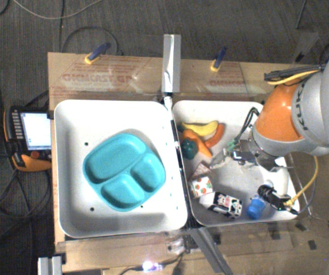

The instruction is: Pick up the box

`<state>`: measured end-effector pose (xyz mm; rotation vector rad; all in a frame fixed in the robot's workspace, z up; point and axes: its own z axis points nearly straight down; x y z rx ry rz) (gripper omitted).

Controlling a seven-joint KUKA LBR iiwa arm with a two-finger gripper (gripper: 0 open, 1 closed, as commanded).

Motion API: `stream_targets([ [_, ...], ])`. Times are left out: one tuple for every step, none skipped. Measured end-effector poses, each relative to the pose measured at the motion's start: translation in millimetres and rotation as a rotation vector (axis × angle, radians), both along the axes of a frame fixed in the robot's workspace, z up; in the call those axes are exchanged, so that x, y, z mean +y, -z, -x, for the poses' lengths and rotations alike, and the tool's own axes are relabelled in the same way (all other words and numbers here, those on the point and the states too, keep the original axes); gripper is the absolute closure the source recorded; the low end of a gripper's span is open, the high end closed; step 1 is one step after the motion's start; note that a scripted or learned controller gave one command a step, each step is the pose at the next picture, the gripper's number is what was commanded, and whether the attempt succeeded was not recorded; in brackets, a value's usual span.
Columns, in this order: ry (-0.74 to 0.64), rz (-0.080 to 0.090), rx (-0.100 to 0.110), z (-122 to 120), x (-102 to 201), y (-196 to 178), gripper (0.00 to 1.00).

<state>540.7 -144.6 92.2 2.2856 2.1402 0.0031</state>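
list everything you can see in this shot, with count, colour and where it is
bins: 2, white, side by side on the bench
tray: 1, turquoise, three compartments, middle of the left bin
banana: 1, yellow, top left of the right bin
orange item: 1, orange, just under the banana
round item: 1, dark green, left edge of the right bin
small box: 1, white with red and green marks, lower left of the right bin
dark carton: 1, black and white, bottom of the right bin
blue item: 1, blue, bottom right of the right bin
handheld screen: 1, orange and black, left of the bench
clamps: 2, blue and yellow, back of the bench
arm: 1, grey with orange band, over the right bin
gripper: 1, dark, above the right bin's middle
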Motion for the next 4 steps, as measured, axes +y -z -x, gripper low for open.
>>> stream_targets([
  [-0.027, -0.007, 0.010, 34.1, -63.5, -5.2, 0.00],
  [0.357, -0.006, -0.002, -32.1, -48.0, 1.9, 0.00],
  [0.356, -0.003, -0.004, -32.6, -48.3, -8.2, 1.00],
  [0.356, -0.002, -0.004, -32.5, -48.5, -8.1, 0.00],
])
